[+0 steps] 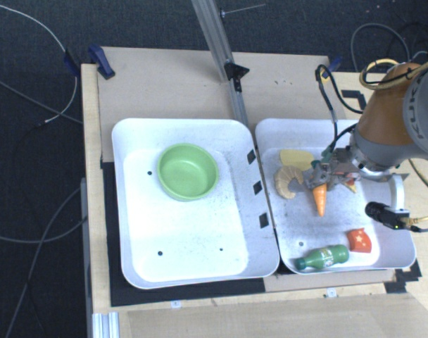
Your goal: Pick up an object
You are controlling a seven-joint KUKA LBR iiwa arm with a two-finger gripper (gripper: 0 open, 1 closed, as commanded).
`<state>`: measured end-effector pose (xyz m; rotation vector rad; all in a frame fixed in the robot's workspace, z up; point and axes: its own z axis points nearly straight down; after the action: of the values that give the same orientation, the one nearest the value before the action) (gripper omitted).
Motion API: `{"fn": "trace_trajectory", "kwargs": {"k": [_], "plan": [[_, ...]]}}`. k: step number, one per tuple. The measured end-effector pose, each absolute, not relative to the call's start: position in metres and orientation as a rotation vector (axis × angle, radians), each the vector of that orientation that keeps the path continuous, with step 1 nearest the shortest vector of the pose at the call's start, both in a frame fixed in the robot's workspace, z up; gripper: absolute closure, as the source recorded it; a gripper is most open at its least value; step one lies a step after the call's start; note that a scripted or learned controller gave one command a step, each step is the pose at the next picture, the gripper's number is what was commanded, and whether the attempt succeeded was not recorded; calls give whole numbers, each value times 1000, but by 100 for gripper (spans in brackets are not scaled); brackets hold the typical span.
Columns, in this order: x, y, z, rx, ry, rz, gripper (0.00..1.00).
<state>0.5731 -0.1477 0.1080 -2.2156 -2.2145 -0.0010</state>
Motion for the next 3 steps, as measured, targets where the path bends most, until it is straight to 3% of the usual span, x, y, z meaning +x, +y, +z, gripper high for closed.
{"fn": "trace_trajectory", "kwargs": {"k": [3], "plan": [[563,-141,245,-2223,-2225,-7,100]]}}
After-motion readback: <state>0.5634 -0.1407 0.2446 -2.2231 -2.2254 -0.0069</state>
